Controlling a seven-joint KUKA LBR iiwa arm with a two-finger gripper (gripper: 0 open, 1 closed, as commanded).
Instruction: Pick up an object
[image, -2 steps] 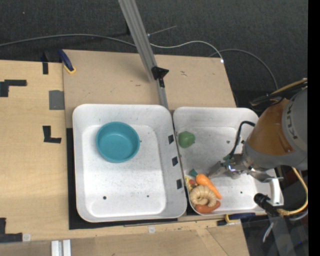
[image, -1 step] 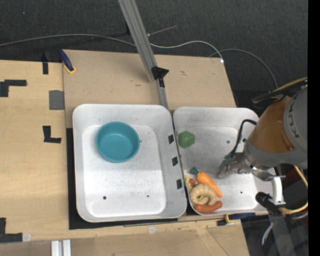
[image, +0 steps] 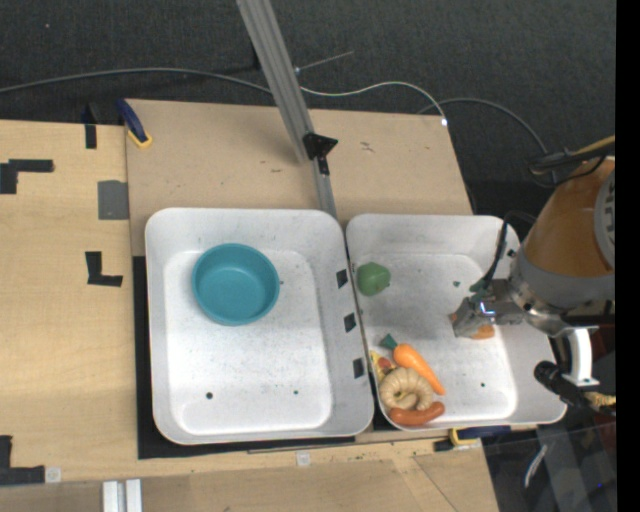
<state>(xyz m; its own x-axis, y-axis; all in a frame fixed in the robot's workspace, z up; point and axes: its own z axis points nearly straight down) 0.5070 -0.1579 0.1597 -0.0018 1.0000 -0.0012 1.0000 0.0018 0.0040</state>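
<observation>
The desk (image: 250, 150) bears two bins. The left bin (image: 250, 400) holds a bowl (image: 236, 284) at 10 o'clock. In the right bin (image: 440, 235), the end effector (image: 470, 318) sits at 3 o'clock, a carrot (image: 418, 366) at 6, a green ball (image: 373, 278) at 9.

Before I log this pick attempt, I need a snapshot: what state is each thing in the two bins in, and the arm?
Blue bowl: upright, in the left bin.
Green ball: loose on the right bin floor, near its left wall.
Carrot: lying flat, partly on the beige coiled toy.
Red sausage: lying flat against the bin's front rim.
Gripper: low over the right bin's floor; an orange bit shows beside it, grip unclear.
</observation>
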